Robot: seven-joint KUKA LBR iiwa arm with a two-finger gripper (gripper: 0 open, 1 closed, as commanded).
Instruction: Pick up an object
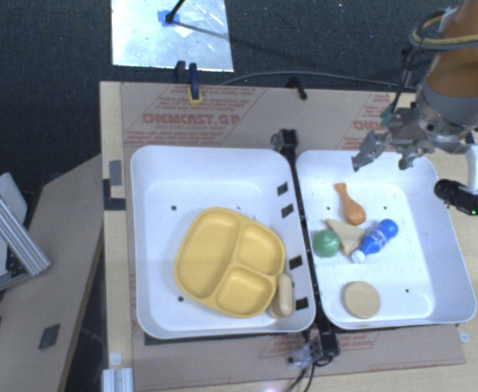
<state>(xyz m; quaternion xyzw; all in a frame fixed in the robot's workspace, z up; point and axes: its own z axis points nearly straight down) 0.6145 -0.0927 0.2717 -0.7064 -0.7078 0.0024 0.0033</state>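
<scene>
Clearance is seen between the grey two-finger end effector and every item below it: it hangs over the far edge of the right-hand shallow white bin, its two fingers spread apart with nothing between them. Its released state is plain from the gap between the dark fingertips.

No single item is named by the task, so the nearest candidate is judged to be the orange drumstick-shaped toy, which lies in the right bin, toward the camera and slightly to the left of the end effector as seen from above. Its long axis runs diagonally — the narrow end points toward the bin's far-left corner, the bulbous end toward the near-right. A grasp across the narrow waist of that axis would probably be called for, so some wrist rotation is likely to be needed before descent.

Just beyond it a cluster is found: a tan wedge-shaped piece touching a green ball on one side and a blue bottle with a white cap on the other. The bottle's long axis is tilted — cap toward the near-left. A flat tan disc lies apart, nearer the camera.

In the left-hand white bin a yellow compartmented plastic tray and a beige roll-shaped toy beside it are well apart from the end effector.
</scene>
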